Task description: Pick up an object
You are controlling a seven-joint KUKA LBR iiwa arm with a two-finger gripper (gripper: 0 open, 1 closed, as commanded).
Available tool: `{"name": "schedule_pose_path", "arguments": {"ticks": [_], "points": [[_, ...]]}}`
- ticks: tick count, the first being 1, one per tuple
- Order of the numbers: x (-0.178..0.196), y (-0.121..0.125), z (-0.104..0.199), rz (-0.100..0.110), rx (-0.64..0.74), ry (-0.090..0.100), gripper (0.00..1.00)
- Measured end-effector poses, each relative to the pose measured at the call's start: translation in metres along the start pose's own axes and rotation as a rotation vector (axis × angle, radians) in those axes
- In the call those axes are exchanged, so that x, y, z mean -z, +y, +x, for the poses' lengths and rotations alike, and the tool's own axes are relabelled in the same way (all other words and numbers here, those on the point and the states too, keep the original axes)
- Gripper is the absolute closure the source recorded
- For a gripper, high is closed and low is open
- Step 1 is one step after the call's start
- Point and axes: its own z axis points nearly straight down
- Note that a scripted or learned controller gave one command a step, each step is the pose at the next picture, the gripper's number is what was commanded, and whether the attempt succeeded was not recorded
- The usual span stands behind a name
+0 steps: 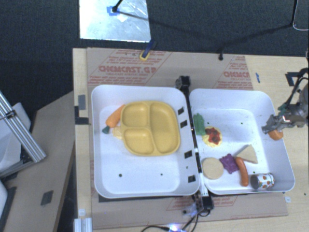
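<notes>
One gripper (276,128) — clamped on a small orange piece (276,135), orientation unclear — at the right bin's rim (282,144).

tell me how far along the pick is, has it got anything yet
Looks mid-pick: the gripper sits at the right bin's right rim with a small orange object just under it, though an actual grasp can't be confirmed. The hot dog, can and bread wedge lie untouched. Lifting clear remains.

Yellow plate (147,128), orange carrot (115,116), purple piece (229,163), white bins (145,187).
</notes>
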Motion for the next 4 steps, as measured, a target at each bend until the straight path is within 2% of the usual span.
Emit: {"name": "schedule_pose_path", "arguments": {"ticks": [2, 3, 4], "points": [[-0.005, 0.019, 0.120, 0.003, 0.006, 0.004, 1.00], [0.005, 0.031, 0.175, 0.002, 0.007, 0.004, 1.00], [-0.002, 0.060, 0.232, 0.001, 0.007, 0.004, 1.00]]}}
